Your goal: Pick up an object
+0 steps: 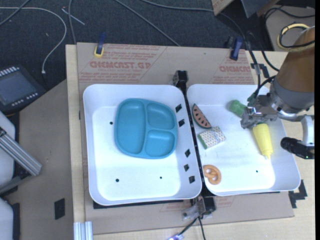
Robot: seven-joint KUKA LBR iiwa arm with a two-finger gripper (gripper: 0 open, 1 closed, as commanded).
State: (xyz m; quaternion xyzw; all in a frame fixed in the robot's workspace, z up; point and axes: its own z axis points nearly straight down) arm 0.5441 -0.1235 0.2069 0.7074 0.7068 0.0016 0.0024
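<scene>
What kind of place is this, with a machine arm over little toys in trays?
Probably a robotics test lab. Two white bins sit clamped to a cardboard-covered bench, toy food like a yellow bottle and a pretzel lies in one, and loose cables trail across the floor.

Right bin's (280, 181) front floor lies open; yellow bottle (263, 139) and green object (236, 106) crowd its far-right corner.

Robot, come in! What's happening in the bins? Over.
Gripper low in right bin, between green toy and yellow bottle. Nothing visibly held. Path unblocked.
</scene>
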